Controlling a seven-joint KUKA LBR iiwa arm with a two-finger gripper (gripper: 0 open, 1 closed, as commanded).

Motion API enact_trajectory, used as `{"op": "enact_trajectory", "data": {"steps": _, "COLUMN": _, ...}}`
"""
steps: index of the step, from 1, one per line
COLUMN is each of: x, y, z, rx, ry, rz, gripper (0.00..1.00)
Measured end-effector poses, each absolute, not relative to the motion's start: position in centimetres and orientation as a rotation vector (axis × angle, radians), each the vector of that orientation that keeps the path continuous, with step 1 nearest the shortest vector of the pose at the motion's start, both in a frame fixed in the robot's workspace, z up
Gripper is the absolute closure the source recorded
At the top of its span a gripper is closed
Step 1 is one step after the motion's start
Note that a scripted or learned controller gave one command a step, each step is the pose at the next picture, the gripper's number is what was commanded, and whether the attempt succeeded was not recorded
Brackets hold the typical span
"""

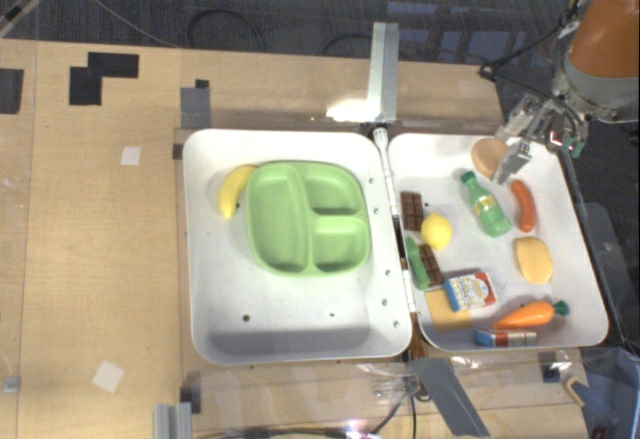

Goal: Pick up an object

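Right bin [590, 257], stock: peach lump [487, 157] at 12 o'clock, bottle [486, 204], sausage [523, 205]. My pincer [516, 159], apart and empty, touches the lump's 3 o'clock side. Advice: centre over it, descend straight, then close.

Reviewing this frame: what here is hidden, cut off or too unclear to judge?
- Hand, camera view: blurred and small, so its grip state is unreadable.
- Tan object: partly covered by the hand; contact is unclear.
- Banana: its right side is hidden behind the green tray.
- Carton: label too small to read.
- Arm: cut off by the right edge.
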State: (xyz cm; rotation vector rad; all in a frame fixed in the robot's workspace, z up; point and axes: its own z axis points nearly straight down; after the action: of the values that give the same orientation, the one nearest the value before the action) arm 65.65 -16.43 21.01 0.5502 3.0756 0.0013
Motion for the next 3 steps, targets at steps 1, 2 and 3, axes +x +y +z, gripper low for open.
{"op": "enact_trajectory", "data": {"steps": 1, "x": 63.3, "y": -7.3, "z": 19.9, "rx": 0.773, "ry": 3.042, "rz": 0.004, "gripper": 1.00}}
{"op": "enact_trajectory", "data": {"steps": 2, "x": 65.6, "y": -2.0, "z": 23.8, "rx": 0.650, "ry": 3.066, "rz": 0.005, "gripper": 1.00}}
{"op": "enact_trajectory", "data": {"steps": 3, "x": 65.8, "y": -2.2, "z": 24.6, "rx": 0.644, "ry": 3.065, "rz": 0.001, "gripper": 1.00}}
